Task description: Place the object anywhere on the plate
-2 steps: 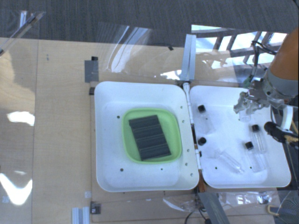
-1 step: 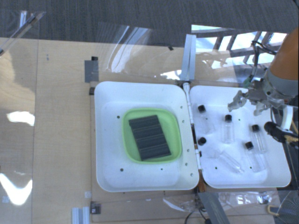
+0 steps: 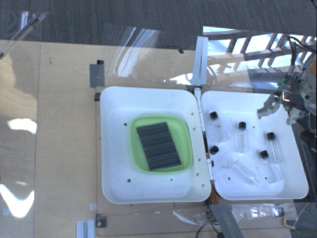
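- Two-finger metal gripper [image 3: 271,107], right bin's two o'clock corner: I cannot tell its state.
- Clear black-capped glass vials [image 3: 241,135]: I'd approach one squarely.
- Square green plate [image 3: 185,133]: destination, nine o'clock.

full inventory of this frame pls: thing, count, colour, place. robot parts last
Bins: 2, white, side by side on the bench.
Plate: 1, light green, square with rounded corners, middle of the left bin.
Ribbed block: 1, dark grey, lying on the plate.
Vials: about 5, clear with black caps, scattered in the right bin; the exact count is hard to tell since the glass barely shows.
Bench: 1, light wood, under both bins.
Metal post: 1, grey, behind the seam between the bins.
Gripper: 1, grey, over the right bin's far right corner; the arm comes in from the right.
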You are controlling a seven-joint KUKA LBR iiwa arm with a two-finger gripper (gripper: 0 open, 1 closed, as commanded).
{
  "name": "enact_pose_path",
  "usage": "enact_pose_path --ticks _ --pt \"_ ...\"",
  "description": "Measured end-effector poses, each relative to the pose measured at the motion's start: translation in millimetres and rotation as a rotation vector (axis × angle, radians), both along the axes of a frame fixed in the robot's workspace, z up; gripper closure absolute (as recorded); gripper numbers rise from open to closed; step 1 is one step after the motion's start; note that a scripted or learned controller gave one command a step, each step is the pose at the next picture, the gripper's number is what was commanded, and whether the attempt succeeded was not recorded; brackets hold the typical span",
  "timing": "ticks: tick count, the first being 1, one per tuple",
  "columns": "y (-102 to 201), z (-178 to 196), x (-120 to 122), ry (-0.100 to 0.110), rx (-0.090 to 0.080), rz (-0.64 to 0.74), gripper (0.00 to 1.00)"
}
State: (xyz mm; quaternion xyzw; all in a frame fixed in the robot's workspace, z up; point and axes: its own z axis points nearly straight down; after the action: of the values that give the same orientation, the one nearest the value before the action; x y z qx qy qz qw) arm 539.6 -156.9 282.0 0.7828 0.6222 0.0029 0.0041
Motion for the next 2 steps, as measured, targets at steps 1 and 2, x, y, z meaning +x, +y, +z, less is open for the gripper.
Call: enact_pose_path --ticks 1,2 --pt "-15 47 -46 -0.001 -0.001 -0.053 0.00" --pt "-39 55 -51 0.001 0.000 -0.134 0.00"
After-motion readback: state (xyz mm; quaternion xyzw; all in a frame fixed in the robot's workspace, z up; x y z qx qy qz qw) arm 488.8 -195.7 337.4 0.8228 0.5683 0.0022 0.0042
